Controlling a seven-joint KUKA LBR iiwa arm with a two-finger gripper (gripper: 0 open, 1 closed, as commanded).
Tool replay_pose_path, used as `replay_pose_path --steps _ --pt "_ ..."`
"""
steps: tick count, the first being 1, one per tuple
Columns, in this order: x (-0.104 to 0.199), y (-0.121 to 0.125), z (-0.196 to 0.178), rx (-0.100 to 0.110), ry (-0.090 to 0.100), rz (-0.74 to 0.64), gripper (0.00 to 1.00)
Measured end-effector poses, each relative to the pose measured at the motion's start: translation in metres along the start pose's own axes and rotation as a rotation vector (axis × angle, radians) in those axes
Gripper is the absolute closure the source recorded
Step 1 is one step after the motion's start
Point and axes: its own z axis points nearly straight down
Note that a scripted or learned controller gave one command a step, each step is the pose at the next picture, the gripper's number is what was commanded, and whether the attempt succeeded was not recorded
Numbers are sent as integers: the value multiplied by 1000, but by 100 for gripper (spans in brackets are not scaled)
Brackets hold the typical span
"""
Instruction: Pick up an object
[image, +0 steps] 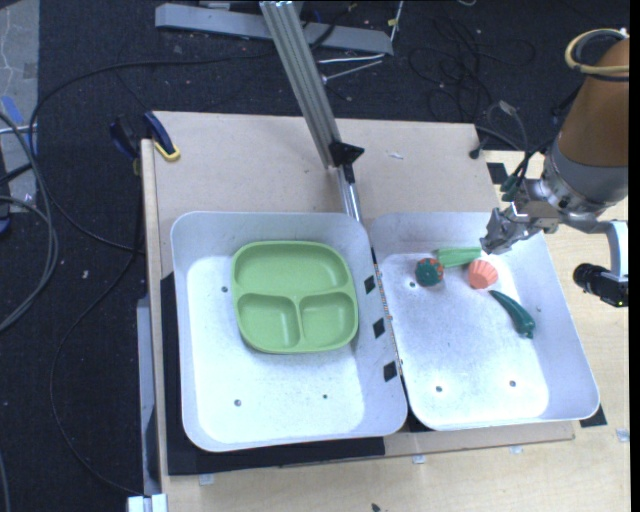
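In the right bin (470, 400) lie several small toys. A round dark green and red piece (430, 272) sits near the bin's upper left, with a light green stick-like piece (458, 257) just right of it. An orange shell-shaped toy (483, 275) lies beside them, and a dark green pepper-like toy (514, 312) lies lower right. My gripper (497, 238) hangs over the bin's upper right part, just above and right of the light green piece and the orange toy. Nothing shows between its tips.
The left bin (200, 400) holds a light green divided plate (296, 296). A slanted metal pole (310, 85) crosses the back of the bench and ends between the bins. Cables lie on the dark floor around the bench.
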Motion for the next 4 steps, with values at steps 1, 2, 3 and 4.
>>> replay_pose_path --steps 1,2,3,4 --pt "47 6 12 7 3 -5 100" --pt "104 7 8 6 4 -7 100" --pt "154 19 22 7 3 -6 100" --pt "209 25 34 6 3 -6 100"
